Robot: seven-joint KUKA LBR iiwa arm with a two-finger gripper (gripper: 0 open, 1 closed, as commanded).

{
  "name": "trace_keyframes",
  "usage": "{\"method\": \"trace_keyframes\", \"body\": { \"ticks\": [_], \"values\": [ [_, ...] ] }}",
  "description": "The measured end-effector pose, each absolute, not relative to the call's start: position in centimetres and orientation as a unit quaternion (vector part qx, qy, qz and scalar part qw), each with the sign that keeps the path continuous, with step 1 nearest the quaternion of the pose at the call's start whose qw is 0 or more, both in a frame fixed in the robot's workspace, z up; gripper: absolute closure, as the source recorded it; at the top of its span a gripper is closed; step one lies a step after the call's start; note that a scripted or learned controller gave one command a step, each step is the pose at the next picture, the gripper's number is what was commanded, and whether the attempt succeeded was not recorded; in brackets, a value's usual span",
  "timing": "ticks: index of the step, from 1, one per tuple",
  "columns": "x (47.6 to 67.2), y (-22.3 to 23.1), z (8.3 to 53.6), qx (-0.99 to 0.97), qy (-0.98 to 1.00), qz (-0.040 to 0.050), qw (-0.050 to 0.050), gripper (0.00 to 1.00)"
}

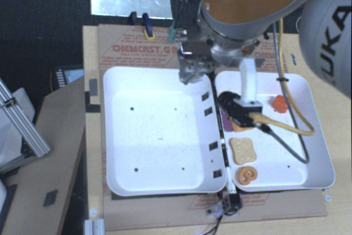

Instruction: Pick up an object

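Camera view. The end effector [192,70] hangs over the far end of the ridge where the two bins meet, nearer the left bin [108,135]. How wide it stands I cannot tell from this angle, and nothing is seen held in it.

All candidates lie in the right bin [291,159]:
- Bread slice [242,150], flat on the floor near the inner wall.
- Pretzel [246,175], just in front of the slice, close to the near wall.
- Orange-red piece [279,103], small, apart from the others, toward the far side.

Handling, by judgement: all three look like light toy food, not fragile. The slice is thin and lies flat, so it offers little height. It is best pinched across its two side edges. The pretzel's open loops give an edge to catch. The orange-red piece is too small to judge.

Orientation: the slice's longer axis runs roughly near to far, slightly tilted, though which end is its crown is unclear. The pretzel is roundish, with no clear axis.
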State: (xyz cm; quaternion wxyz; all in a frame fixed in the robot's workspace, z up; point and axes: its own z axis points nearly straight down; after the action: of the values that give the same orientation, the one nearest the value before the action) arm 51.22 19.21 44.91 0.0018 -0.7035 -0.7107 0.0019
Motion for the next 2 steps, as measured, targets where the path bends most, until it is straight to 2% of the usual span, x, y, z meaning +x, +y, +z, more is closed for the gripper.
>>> {"method": "trace_keyframes", "body": {
  "ticks": [1,2],
  "values": [
    [48.85,23.64,50.77,-0.704,-0.710,-0.0030,-0.001,1.00],
    [48.94,23.45,50.53,-0.706,-0.708,-0.0011,0.000,0.00]
  ]
}}
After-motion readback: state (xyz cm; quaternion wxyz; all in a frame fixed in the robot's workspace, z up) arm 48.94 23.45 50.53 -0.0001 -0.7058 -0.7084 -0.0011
